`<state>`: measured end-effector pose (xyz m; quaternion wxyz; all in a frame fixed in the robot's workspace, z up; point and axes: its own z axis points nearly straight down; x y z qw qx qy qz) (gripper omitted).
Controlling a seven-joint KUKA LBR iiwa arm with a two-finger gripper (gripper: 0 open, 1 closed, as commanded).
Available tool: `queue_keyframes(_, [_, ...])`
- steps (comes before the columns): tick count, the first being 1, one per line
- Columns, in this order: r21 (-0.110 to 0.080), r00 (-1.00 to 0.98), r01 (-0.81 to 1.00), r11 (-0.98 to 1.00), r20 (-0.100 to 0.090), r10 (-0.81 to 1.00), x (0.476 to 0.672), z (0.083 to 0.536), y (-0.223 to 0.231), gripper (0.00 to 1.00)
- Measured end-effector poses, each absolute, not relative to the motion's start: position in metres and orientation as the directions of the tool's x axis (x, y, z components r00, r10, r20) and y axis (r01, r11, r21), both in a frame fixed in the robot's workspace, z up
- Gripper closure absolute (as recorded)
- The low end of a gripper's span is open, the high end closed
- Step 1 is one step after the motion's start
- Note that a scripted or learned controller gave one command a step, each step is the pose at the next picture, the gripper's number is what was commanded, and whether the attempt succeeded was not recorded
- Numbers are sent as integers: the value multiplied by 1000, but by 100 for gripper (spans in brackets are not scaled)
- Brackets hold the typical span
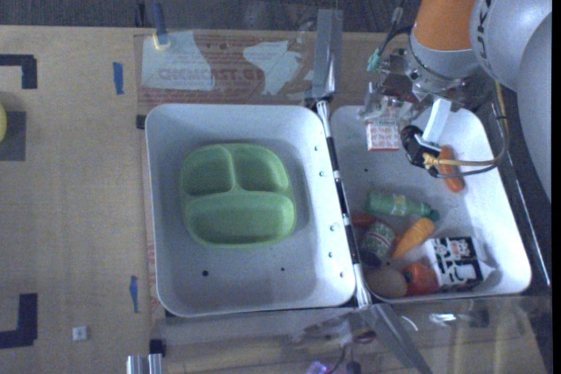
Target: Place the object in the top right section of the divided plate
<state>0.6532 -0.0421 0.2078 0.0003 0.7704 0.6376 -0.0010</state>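
A green divided plate (237, 193) lies in the left white bin (166, 258), with two small sections at its far side and one large section near me. My gripper (383, 108) hangs over the far left corner of the right bin (508, 223). A small red and white packet (382, 136) sits directly below the gripper; whether it is gripped or merely lying on the bin floor cannot be made out.
The right bin also holds an orange sausage-like piece (451, 171), a green bottle (399, 206), a carrot (414, 236), a small can (379, 239), a black and white box (454, 260), a brown egg-like item (386, 280) and a red item (419, 276). The bins' rims meet between them.
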Motion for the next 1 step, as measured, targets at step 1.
queue_keyframes(1, [-2,214,977,-214,0,977,619,187,40,100])
